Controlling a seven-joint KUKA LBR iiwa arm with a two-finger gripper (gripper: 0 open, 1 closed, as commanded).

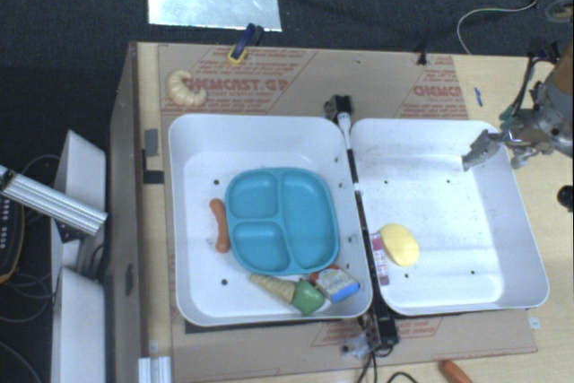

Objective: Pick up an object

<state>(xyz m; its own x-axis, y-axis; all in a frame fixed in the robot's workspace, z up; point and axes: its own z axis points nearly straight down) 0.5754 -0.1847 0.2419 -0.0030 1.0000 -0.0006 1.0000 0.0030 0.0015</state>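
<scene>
At the near edge of the desk (448, 85), just outside the bins, lies a small orange stick (455, 369), and just beyond it the right bin (516, 229) holds the likeliest target for a pick: a yellow lemon-shaped toy (399, 245) resting on the bin floor close to the wall it shares with the left bin (179, 193). The hand (489, 148) hangs over the far right part of the right bin, well apart from the lemon, with nothing between its fingers; whether they are spread or closed I cannot tell at this size. To do the step well, I would judge the hand should travel across the bin toward the dividing wall, centre itself above the lemon, turn its fingers to close across the lemon's narrower width, and only then descend, leaving room on the wall side so a finger does not catch the rim. The lemon looks smooth, rounded and pale yellow, a shape that may roll or squirt out of a pinch placed off centre. A small pink and white packet (380, 257) lies touching or just beside it, against the wall, and could get caught in the grip. The left bin is more crowded: a blue divided tray (280, 220), a toy sausage (220, 224) beside it, and a cone (273, 286), a green piece (308, 298) and a small box (339, 283) along its near wall.
</scene>
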